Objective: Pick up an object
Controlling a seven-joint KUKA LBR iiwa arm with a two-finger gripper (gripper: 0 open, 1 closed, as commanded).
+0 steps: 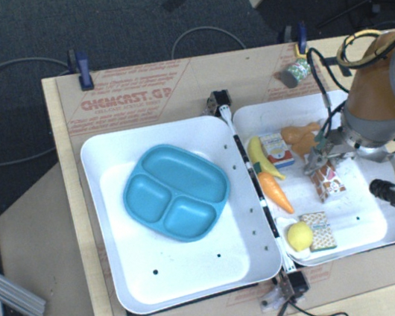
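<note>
Two white bins (pixel 108 207) share the counter (pixel 65 139); my claw (pixel 324 159) hangs in the right one, just above a red-and-white packet (pixel 332 184), carrot (pixel 275 193) and banana (pixel 260 156) left; grip state unreadable.

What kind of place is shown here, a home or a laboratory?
Probably a robotics laboratory: two white bins sit on a clamped bench board, toy food such as a carrot lies in the right bin, and cables run across the carpet.
</note>
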